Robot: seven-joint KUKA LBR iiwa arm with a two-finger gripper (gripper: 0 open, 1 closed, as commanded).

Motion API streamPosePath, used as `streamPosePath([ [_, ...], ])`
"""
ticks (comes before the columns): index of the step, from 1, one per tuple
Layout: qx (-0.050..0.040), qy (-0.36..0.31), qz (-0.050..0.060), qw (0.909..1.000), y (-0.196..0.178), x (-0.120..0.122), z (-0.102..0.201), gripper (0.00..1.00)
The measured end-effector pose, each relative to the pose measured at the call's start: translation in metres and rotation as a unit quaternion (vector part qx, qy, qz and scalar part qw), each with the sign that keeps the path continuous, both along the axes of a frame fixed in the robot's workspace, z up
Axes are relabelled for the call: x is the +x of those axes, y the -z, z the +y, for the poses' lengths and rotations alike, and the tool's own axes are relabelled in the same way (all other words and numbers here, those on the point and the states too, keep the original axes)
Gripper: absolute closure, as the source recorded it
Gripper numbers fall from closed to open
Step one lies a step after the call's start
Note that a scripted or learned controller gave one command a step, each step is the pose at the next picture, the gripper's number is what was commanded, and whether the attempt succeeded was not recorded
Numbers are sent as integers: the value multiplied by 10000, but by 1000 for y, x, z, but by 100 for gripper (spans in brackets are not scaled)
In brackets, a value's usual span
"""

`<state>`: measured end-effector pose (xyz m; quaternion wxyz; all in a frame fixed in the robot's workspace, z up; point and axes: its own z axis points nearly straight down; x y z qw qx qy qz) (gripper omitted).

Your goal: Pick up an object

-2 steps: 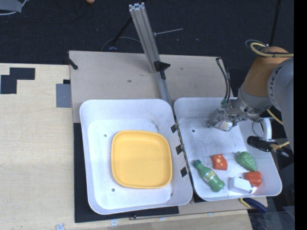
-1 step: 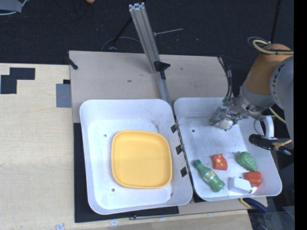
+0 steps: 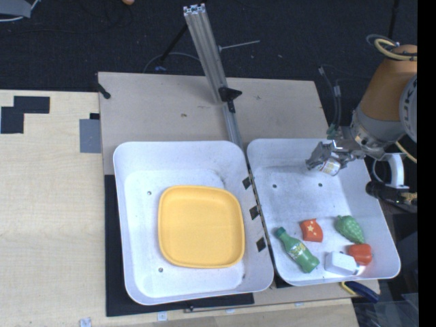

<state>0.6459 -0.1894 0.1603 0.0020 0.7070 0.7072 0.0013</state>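
Using the right bin (image 3: 300,182) as the reference throughout, scanning left to right.

Left of it: the left bin (image 3: 136,176) is sitting edge to edge with it, carrying a yellow plate (image 3: 201,225) flat in its middle. Nothing graspable there besides the plate.

Inside the right bin, all candidates are bunching along its near edge. The green bottle (image 3: 298,250) is lying on its side at the near-left, long axis running diagonally, cap toward the left bin, base toward the near-right corner. Just right of it, a small red piece (image 3: 312,230) is sitting apart from the bottle. Further right, a green lumpy object (image 3: 350,228) is lying near the right wall, and at the near-right corner a white block (image 3: 340,263) is touching a red-orange object (image 3: 362,253).

The gripper (image 3: 325,161) is hanging over the far-right part of the bin, with bare floor beneath it. Can't tell whether it's spread or closed, and I'm seeing nothing held.

Key relation: every object is lying toward the near edge from the gripper. My read is the red piece and the green lumpy object are the nearest targets. The bottle is further off to the near-left and would likely need a grasp across its diagonal axis.
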Motion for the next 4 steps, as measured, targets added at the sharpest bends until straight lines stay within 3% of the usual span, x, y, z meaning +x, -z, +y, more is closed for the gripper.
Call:
streamPosePath([
  [2, 0, -1, 7, 10000, -108, -3, 1, 100],
  [4, 10, -13, 30, 10000, -78, -21, 100, 100],
])
